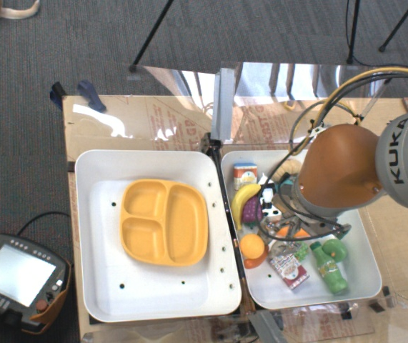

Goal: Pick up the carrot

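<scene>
Grey carpet floor (82,41) | white bins (96,170) on bench | carrot (291,231) prob. under end effector (289,227)

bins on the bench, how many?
2. The left bin holds a yellow divided plate. The right bin holds the toy food, with the gripper lowered into it. More items may be hidden beneath the arm.

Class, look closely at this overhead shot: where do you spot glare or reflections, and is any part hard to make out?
Camera view: bright glare streaks the clear sheet behind the bins; the left bin is evenly lit and the yellow divided plate sharp; the arm hides much of the right bin, so the gripper is hard to read.
</scene>
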`<control>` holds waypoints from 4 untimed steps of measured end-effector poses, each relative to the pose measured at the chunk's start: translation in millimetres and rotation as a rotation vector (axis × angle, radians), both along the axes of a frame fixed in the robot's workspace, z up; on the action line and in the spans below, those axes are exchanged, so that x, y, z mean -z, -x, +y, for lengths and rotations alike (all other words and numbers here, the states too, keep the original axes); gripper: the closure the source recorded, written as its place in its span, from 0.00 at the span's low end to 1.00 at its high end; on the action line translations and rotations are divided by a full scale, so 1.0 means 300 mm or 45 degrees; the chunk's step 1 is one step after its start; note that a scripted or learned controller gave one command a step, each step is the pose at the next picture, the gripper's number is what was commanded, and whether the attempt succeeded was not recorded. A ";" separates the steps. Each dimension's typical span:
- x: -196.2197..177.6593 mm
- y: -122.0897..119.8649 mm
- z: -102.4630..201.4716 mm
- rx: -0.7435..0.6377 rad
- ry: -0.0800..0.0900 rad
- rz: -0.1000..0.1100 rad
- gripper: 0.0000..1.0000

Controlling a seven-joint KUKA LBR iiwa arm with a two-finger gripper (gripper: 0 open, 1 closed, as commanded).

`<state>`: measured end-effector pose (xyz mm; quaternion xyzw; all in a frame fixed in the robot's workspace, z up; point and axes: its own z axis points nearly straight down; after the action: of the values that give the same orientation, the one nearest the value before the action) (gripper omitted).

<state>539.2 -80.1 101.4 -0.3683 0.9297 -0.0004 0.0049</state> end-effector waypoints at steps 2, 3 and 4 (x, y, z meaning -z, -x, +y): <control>-0.495 0.012 -0.090 -0.121 -0.001 0.011 0.00; 0.021 0.105 -0.015 -0.193 0.000 0.011 0.00; 0.027 -0.099 -0.033 -0.597 0.005 0.007 0.00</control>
<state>568.8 -90.0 93.2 -0.5741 0.8188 -0.0001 0.0015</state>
